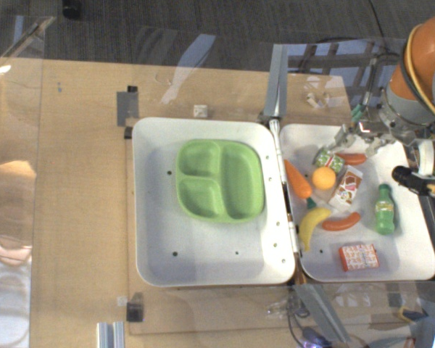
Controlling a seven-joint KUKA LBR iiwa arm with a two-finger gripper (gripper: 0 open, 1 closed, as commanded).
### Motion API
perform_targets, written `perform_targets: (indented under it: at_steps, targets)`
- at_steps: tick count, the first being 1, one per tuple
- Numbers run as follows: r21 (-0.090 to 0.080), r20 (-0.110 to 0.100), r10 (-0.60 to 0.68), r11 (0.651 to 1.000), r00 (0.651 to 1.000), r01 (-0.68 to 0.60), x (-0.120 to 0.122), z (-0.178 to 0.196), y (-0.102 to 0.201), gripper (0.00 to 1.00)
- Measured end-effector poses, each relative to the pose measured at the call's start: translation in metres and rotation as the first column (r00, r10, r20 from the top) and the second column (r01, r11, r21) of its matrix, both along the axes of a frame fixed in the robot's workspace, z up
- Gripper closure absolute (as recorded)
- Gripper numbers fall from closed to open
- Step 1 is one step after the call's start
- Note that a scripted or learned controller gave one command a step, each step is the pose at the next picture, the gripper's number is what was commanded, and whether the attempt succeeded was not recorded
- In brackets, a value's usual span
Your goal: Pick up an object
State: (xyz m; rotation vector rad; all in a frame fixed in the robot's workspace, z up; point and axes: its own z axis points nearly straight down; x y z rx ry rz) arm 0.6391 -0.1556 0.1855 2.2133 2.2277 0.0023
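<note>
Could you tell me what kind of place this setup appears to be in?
Probably a robotics lab bench for pick-up trials: a robot arm reaches over two white bins, one holding a green divided plate, the other toy food such as a banana and carrot.

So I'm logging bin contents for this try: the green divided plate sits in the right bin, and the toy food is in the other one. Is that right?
Not quite. The green divided plate sits in the left bin, not the right. The toy food, such as the banana and carrot, lies in the right bin. The camera view shows this.
</note>
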Motion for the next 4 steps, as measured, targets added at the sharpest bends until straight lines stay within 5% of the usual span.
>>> perform_targets:
  at_steps: [1,2,3,4]
  targets:
    - [-0.01,0.024,0.209,0.978,0.978,-0.209,0.027,-0.077,0.024,0.0]
    - [-0.022,0.036,0.225,0.974,0.974,-0.224,0.015,-0.081,0.028,0.0]
    - [-0.017,0.039,0.229,0.974,0.973,-0.228,0.016,-0.072,0.033,1.0]
    - [-0.002,0.006,0.108,0.994,0.994,-0.108,0.005,0.039,0.072,1.0]
